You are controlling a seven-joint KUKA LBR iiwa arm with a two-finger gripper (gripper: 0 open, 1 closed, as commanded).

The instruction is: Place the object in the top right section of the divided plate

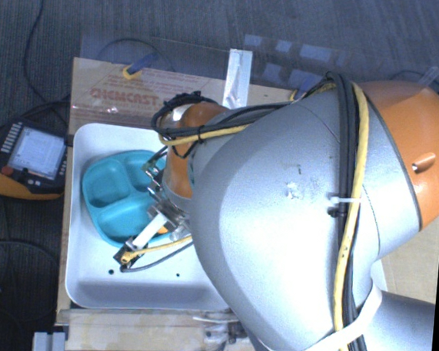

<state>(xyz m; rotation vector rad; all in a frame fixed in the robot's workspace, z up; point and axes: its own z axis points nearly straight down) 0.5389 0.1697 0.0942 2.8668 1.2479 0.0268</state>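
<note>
Hanging low over the blue divided plate (117,199) in the left white bin (86,274), presumably to reach its top right section. Hard to tell whether fingers are spread or pinching; object hidden, place unknown.

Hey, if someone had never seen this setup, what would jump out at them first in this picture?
The huge grey arm with its orange band fills the right half, hiding most of the bench. Next comes the bright blue divided plate, lying in the white bin at the left, with the arm's wrist reaching over its right side. A handheld controller with a lit screen sits on the floor at the far left.
</note>
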